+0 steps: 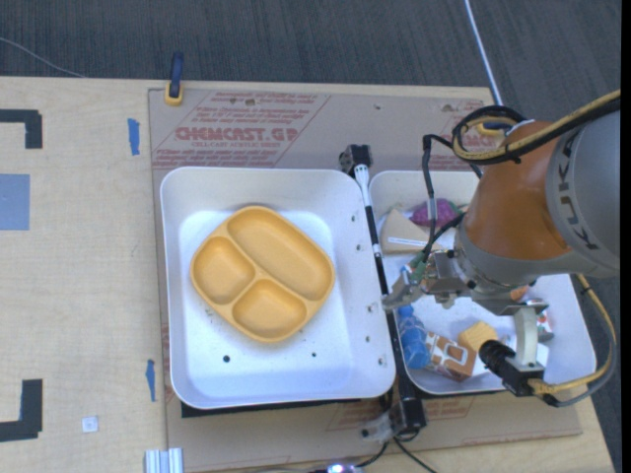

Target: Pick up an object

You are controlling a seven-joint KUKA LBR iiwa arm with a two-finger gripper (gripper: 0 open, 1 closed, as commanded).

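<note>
My gripper (418,284) hangs low over the left part of the right bin (582,348), under the orange wrist band. The wrist hides what lies directly below it. Near it in that bin lie a blue object (412,343), a brown patterned box (453,357) and a tan block (478,335) toward the front. A cream wedge (401,230) and a purple item (435,210) lie toward the back. None of these is seen between the gripper's parts.
The left bin (187,264) holds a yellow divided plate (262,272). A black bar (373,227) runs along the seam between the two bins. Cables loop off the arm at the right bin's front right corner (552,387).
</note>
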